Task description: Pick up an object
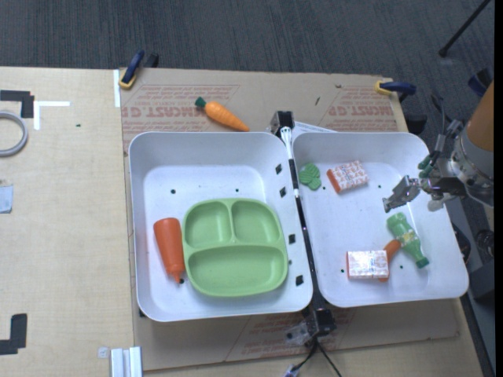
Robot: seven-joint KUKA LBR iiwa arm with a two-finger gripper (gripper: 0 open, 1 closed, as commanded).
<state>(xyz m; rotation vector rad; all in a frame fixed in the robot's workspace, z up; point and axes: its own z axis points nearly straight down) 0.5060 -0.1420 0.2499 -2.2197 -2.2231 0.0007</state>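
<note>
- Your gripper (415,195) hangs over the right bin (377,285), near its right wall; the fingers look released and hold nothing
- The nearest thing is the green bottle (407,239), lying on its side just below the gripper, its orange end beside the small white-and-red box (367,265)
- Judge the bottle as light, stiff plastic, smooth and round, so it is likely to roll or slip; take it across the middle of its body, fingers square to its long axis
- The box is flat-sided and should grip more surely across its short sides
- The second box (347,176) and the green disc (310,177) lie further off, near the bin divider
</note>
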